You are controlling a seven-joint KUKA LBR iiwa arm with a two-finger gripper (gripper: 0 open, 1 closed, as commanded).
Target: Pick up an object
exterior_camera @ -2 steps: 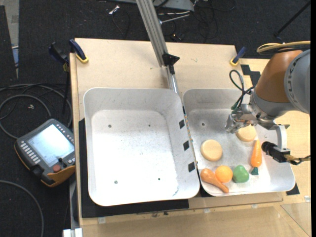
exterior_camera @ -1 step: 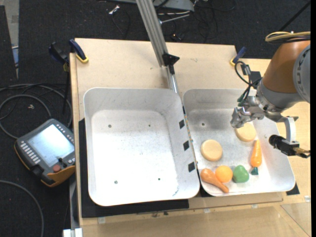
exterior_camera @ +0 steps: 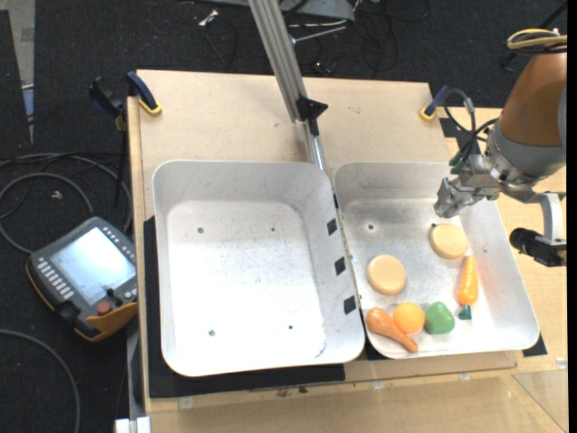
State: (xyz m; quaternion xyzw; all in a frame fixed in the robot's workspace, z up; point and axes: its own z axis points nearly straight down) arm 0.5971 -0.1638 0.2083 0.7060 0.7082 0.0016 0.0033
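The right bin (exterior_camera: 397,192) holds several toy foods. Two pale round discs lie in it, one (exterior_camera: 387,274) near the middle and one (exterior_camera: 448,241) further right. An orange carrot (exterior_camera: 467,282) lies by the right wall. Along the front are an orange gourd-like piece (exterior_camera: 391,328), an orange ball (exterior_camera: 408,317) and a green pepper (exterior_camera: 439,318). My gripper (exterior_camera: 449,198) hangs above the bin's upper right part, just above and behind the right disc. I see nothing between its fingers.
The left bin (exterior_camera: 239,260) lies beside the right one. A slanted metal pole (exterior_camera: 284,52) rises from between the bins at the back. A teach pendant (exterior_camera: 86,278) rests on the floor at left. Clamps (exterior_camera: 140,93) hold the bench's back corners.
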